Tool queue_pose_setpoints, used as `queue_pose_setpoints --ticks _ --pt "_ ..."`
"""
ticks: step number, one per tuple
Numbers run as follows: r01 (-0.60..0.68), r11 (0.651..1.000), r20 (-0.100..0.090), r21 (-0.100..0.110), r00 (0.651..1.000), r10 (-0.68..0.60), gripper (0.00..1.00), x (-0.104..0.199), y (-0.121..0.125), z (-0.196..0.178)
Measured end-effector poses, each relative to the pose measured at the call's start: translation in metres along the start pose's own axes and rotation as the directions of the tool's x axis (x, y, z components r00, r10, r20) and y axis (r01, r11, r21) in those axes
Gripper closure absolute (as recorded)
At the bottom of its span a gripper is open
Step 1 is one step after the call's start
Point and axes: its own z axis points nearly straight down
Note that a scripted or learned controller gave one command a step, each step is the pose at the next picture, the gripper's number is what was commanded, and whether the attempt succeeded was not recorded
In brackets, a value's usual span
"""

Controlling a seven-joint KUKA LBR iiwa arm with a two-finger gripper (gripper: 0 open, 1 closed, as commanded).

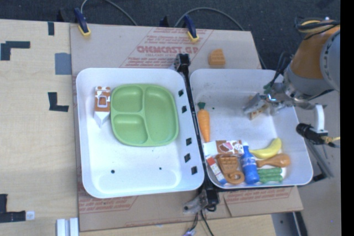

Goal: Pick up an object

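My gripper [255, 109] hangs low over the right bin [232, 88], in its upper right part, on the grey arm with the orange band [310, 61]. A carrot [204, 125] lies by the bin's left wall, apart from the gripper. Along the front edge are a yellow banana [269, 148], a blue bottle [249, 166], a green toy [271, 174], a brown pretzel-like item [230, 168] and a small carton [225, 147]. Nothing can be made out at the gripper's tip.
The left bin [133, 179] holds a green divided plate [145, 114] and a small brown-and-white carton [102, 103]. An orange block [217, 57] sits on the cardboard behind the right bin. Blue clamps [82, 24] hold the cardboard's back edge.
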Motion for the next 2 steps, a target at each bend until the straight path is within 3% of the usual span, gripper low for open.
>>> queue_pose_setpoints --ticks 1,2 --pt "0.001 1.000 0.002 -0.009 1.000 -0.001 0.00 0.035 0.065 0.019" --pt "0.003 1.000 0.005 -0.009 1.000 -0.003 1.00 0.034 0.065 0.009"
